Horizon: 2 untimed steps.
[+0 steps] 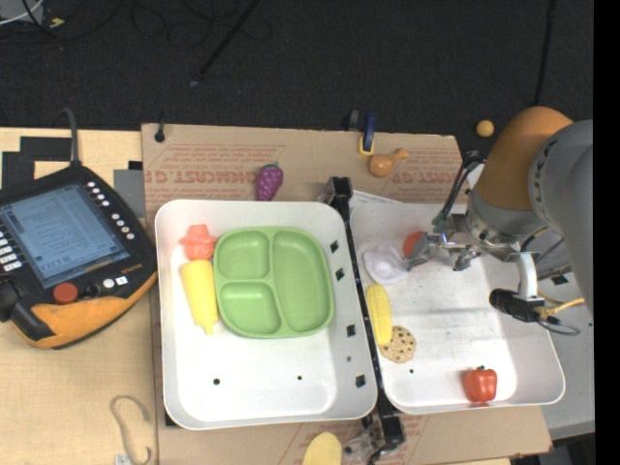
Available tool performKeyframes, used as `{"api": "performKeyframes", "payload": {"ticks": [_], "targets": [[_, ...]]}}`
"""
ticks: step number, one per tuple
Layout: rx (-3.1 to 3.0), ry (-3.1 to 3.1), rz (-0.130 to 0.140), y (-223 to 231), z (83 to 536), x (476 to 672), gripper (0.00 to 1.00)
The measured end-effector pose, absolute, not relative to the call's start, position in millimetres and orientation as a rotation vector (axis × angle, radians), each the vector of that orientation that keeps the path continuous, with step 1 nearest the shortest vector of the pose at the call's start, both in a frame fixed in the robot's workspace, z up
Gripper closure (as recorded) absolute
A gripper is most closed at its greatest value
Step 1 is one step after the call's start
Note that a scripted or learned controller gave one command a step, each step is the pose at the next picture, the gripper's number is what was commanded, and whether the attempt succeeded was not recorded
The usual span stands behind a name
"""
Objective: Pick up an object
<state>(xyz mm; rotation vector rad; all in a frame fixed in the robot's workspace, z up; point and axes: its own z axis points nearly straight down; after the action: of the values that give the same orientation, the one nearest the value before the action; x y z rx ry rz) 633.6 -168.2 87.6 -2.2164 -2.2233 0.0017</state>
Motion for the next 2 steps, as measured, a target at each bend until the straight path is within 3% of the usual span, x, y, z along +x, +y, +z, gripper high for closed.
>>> {"api": "performKeyframes", "payload": {"ticks": [1, 2], "targets": [[-2.216, -2.222, 0.002, -169, 98, 633.5, 1.0], [-2.224, -2.224, -0.003, -177, 157, 638.5, 1.0]]}}
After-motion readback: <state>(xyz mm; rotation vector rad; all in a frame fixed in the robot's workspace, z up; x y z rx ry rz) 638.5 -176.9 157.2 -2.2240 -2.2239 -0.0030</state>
